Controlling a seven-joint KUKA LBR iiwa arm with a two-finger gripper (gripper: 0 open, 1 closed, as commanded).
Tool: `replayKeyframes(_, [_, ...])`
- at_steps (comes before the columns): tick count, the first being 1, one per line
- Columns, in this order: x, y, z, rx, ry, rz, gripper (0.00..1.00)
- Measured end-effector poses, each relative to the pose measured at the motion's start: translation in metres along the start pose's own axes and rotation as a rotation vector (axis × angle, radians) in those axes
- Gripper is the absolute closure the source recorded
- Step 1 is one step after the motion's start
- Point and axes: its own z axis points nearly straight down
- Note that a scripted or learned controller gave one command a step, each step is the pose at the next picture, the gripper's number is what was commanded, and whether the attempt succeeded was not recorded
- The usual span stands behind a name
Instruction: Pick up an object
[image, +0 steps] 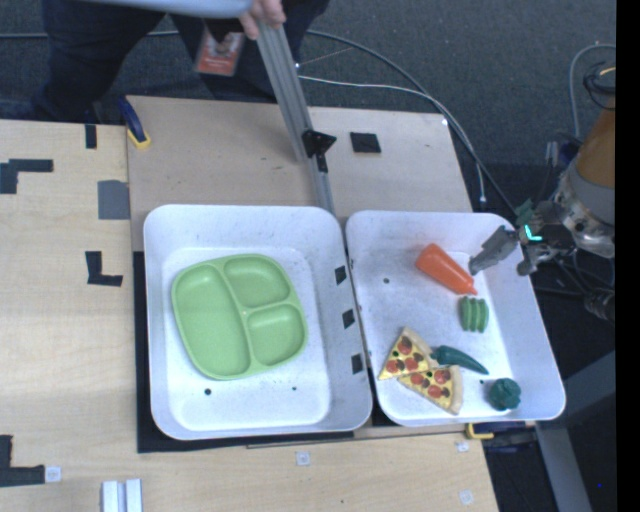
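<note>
Toy pizza slice (422, 371) lies at the near edge of the right bin (400, 240), with a dark green pepper (460, 357) and a green broccoli piece (502, 393) beside it. Farther back in that bin lie a small green vegetable (473, 314) and an orange carrot (445, 268). Just right of the carrot hangs the gripper (508, 252), fingers spread, pinching nothing. Left of that bin, another bin (165, 330) holds a green divided plate (238, 314).

A green divided plate (240, 315) lies in the left bin (160, 300). The right bin (400, 235) holds an orange carrot (444, 268), a green pickle (473, 314), a pizza slice (424, 372), a dark green pepper (460, 358) and a broccoli floret (503, 393). The gripper (508, 250) hovers over that bin's right edge, fingers (490, 250) spread, beside the carrot.
</note>
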Motion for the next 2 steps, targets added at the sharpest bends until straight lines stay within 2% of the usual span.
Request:
replayKeyframes(1, [0.0, 0.0, 0.0, 0.0, 0.0, 0.0, 0.0])
replayKeyframes(2, [0.003, -0.006, 0.044, 0.004, 0.001, 0.0, 0.0])
